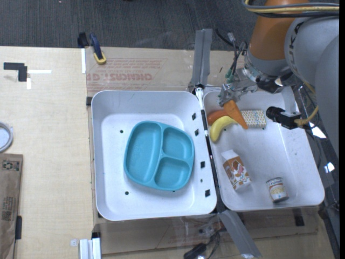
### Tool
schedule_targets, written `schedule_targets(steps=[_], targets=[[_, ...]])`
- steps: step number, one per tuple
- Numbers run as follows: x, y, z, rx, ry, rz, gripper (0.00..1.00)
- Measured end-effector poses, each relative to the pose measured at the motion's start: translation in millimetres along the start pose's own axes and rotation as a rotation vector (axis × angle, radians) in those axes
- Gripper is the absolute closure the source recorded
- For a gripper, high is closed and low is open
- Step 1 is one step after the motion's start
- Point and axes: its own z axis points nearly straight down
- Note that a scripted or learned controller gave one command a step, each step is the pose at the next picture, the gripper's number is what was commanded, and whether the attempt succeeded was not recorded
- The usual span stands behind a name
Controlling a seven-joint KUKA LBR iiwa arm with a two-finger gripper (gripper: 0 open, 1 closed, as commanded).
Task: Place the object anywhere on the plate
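A light blue plate (159,155) with three compartments lies in the left bin (108,144). In the right bin (302,161), a yellow banana (221,127) lies at the back left against an orange wedge-shaped piece (234,113). My gripper (227,94) hangs over the right bin's back left corner, just above the orange piece's upper tip. Whether it touches that piece is unclear. The arm's grey body and orange band (275,20) rise behind it at the top right.
A speckled beige block (254,118) lies right of the orange piece. A small printed carton (236,170) and a small can (276,189) sit nearer the front of the right bin. The wall between the bins (206,144) separates plate and objects.
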Motion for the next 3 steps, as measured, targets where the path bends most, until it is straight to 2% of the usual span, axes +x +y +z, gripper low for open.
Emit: schedule_targets(steps=[1,2,3], targets=[[66.9,-29.0,-2.0,-0.004,0.0,-0.258,1.0],[156.7,-51.3,-19.3,-0.001,0.001,-0.567,1.0],[156.2,-51.3,-19.4,-0.001,0.001,-0.566,0.0]])
